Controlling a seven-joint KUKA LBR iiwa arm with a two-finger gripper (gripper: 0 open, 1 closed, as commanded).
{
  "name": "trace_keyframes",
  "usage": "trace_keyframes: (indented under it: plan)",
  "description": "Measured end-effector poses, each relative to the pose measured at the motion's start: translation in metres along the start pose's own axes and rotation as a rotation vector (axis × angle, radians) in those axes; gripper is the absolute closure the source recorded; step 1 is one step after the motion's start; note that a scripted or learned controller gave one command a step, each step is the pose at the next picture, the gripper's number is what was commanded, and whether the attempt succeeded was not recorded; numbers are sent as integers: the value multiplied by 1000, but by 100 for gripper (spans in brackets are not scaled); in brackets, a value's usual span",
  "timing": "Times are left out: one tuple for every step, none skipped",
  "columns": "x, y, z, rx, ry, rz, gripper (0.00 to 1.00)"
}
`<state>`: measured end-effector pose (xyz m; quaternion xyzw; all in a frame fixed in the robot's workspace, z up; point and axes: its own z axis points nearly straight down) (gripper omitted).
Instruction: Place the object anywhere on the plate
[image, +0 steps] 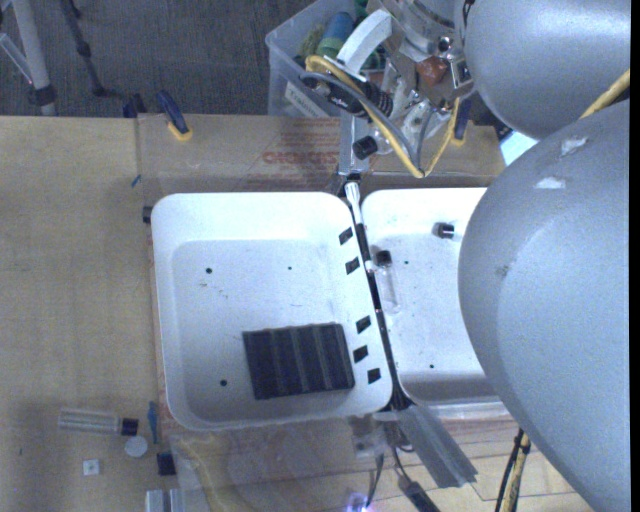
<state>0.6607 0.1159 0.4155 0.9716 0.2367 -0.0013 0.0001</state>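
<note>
A black ribbed plate (298, 361) lies flat in the left bin (180, 225), near its front wall. My gripper (413, 112) hangs high over the back edge of the bench, above the seam between the two bins, with yellow cables looped round it. It is far from the plate. A small dark and silver object (443, 231) rests on the floor of the right bin (420, 205) near its back wall. Another small dark piece (381, 260) sits by that bin's left wall. The grey arm covers most of the right bin.
A clear tub (300, 50) of mixed items stands behind the bins. Black tabs (360, 326) run along the divider between the bins. Small loose parts (95, 422) lie on the bench at the front left. A blue clamp (176, 115) sits at the back left.
</note>
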Motion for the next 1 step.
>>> trace_keyframes:
  plan:
    - [-41,24,-18,2,-3,-453,100]
